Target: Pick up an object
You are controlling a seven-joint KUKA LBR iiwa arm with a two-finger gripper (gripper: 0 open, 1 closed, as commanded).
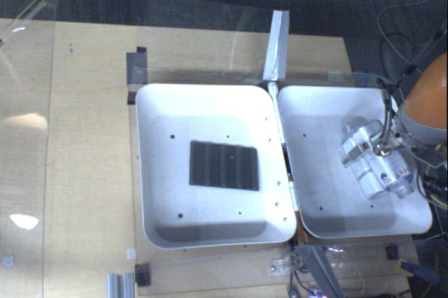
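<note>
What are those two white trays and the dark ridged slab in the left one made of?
The left bin and right bin look like moulded white plastic with a matte finish: rounded corners, soft shading. The dark ridged slab looks like matte black rubber or foam, judging by its dull surface and parallel grooves; I can't say which.

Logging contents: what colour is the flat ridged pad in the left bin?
Dark grey, almost black pad, seen in the camera view.

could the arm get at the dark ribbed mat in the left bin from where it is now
Probably yes. The dark ribbed mat lies flat and alone mid-floor in the left bin, open from above. The gripper hangs over the right bin, so it must cross the shared rims first.
</note>
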